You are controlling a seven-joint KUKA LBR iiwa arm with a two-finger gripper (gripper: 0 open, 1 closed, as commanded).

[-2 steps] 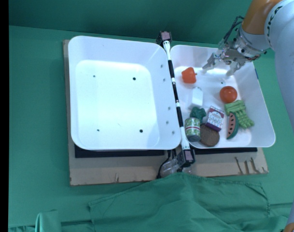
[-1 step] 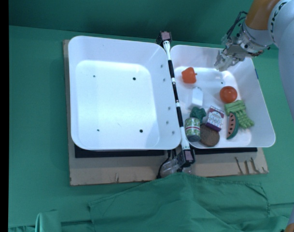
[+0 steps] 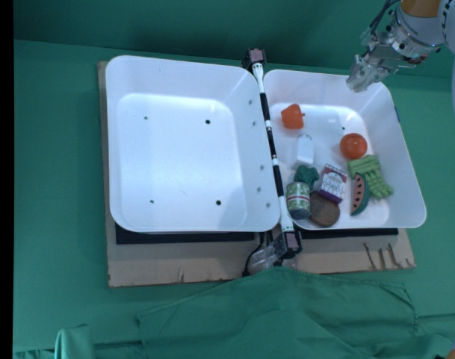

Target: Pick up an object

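Tool (image 3: 363,78) above the far rim of the right bin (image 3: 406,155), nothing gripped; whether wide or narrow, cannot tell. In that bin: orange pepper (image 3: 291,116) and white bottle (image 3: 305,149) toward the left, orange ball (image 3: 353,146) to the right, then green beans (image 3: 370,175), watermelon slice (image 3: 358,194), purple box (image 3: 332,183), can (image 3: 298,200), brown cookie (image 3: 324,212) clustered along the near side. Left bin (image 3: 122,73) beside it on the worktop (image 3: 55,163).

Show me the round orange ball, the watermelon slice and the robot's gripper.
Round orange ball (image 3: 353,146), camera view, its top.
Watermelon slice (image 3: 359,194), camera view, red flesh.
Gripper (image 3: 360,81), camera view, fingertip end.
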